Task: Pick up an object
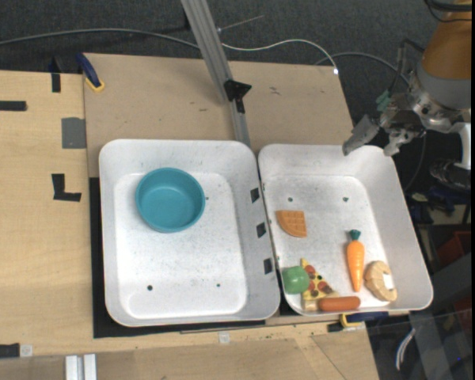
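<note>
My gripper [376,141] hangs over the far right corner of the right bin [332,169], its two dark fingers spread open with nothing between them. Toy foods lie well below it in that bin: an orange waffle piece [292,222] near the middle, a carrot [355,261], a tan bread roll [379,280], a green round fruit [295,279], a pizza slice [314,282] and a red sausage [338,303] along the near edge. A blue bowl [170,199] sits in the left bin [182,291].
A grey metal pole [214,46] slants down from the top to the gap between the bins. Cables run across the dark floor behind the bench. A blue-and-yellow clamp [90,72] sits at the bench's far left corner.
</note>
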Action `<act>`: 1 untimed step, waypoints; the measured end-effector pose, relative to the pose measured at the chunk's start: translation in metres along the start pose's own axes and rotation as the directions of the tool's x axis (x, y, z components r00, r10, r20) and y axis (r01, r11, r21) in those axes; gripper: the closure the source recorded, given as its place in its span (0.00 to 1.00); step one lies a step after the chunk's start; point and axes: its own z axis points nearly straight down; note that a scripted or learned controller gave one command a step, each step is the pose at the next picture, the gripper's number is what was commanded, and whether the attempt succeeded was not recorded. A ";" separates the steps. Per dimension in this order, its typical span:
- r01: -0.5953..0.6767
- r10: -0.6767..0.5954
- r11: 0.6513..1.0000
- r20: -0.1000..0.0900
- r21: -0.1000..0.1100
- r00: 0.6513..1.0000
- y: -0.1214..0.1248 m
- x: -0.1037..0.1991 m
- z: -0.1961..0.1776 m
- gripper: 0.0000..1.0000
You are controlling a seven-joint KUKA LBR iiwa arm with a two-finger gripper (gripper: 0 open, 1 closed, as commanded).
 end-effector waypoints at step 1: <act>0.000 0.000 1.000 0.000 0.000 1.000 0.000 0.000 0.000 0.00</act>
